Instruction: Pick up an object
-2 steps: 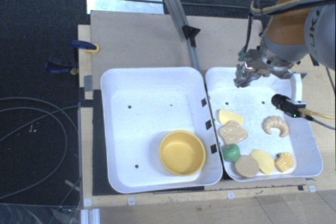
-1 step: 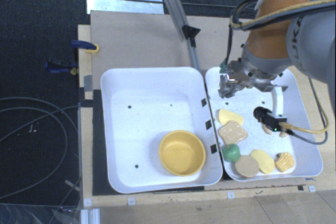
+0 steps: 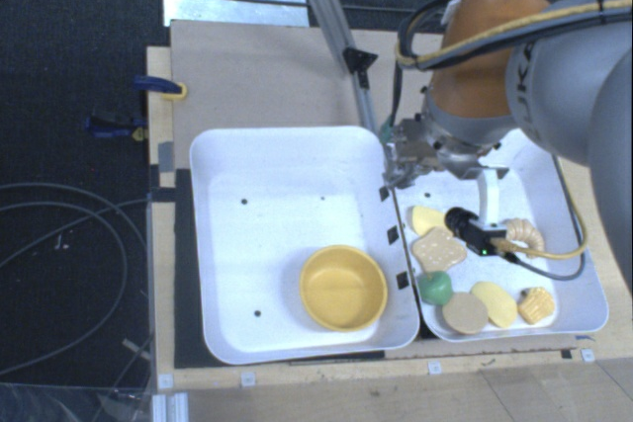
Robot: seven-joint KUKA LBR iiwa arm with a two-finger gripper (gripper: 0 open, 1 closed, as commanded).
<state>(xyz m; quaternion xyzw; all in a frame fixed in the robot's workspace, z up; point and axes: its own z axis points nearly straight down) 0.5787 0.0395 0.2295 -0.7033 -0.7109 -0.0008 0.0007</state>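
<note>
The right bin (image 3: 584, 301) holds several toy food pieces: a pale yellow piece (image 3: 427, 217), a tan cracker (image 3: 438, 250), a green ball (image 3: 435, 288), a tan disc (image 3: 465, 313), a yellow oval (image 3: 495, 303), a ridged yellow piece (image 3: 536, 304) and a beige twisted pastry (image 3: 522, 234). A yellow bowl (image 3: 343, 287) sits upright at the front of the left bin (image 3: 257, 173). My gripper (image 3: 401, 165) hangs over the far left corner of the right bin, close to the wall between the bins, just beyond the pale yellow piece. Nothing shows in its grasp.
The wall between the bins (image 3: 401, 252) runs right under the gripper. A slanted grey pole (image 3: 326, 5) crosses the back of the bench. Blue clamps (image 3: 148, 89) sit at the bench's left edge.
</note>
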